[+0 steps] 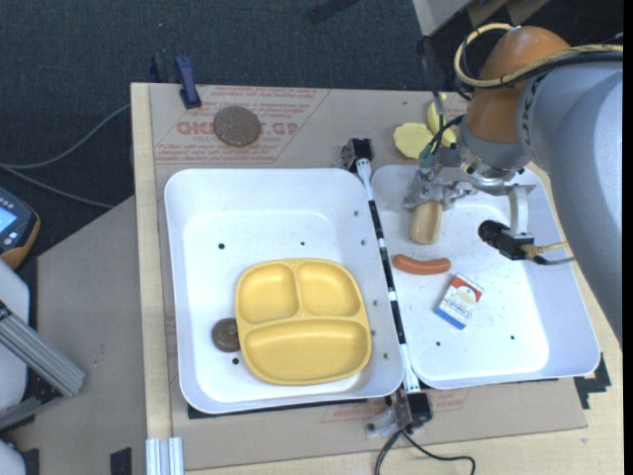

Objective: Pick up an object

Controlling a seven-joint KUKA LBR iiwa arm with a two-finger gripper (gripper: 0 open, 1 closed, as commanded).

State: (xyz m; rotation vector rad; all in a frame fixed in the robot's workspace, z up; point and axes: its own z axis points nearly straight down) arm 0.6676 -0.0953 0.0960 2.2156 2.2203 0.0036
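So the gripper [429, 194] is down in the right bin [554, 354], right at the top of a tan cork-looking cylinder [425, 224]. Can't tell if it's gripped or not. Just below the cylinder there's a hot dog sausage [421, 263], and further down-right of it a small red, white and blue carton [459, 301]. Left bin [198, 216] has a yellow divided plate [300, 319] with a brown disc [226, 334] touching its left edge.

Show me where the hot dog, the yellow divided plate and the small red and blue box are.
hot dog [421, 263], camera view, middle of the sausage.
yellow divided plate [301, 364], camera view, floor of its large front compartment.
small red and blue box [458, 302], camera view, centre of its top face.
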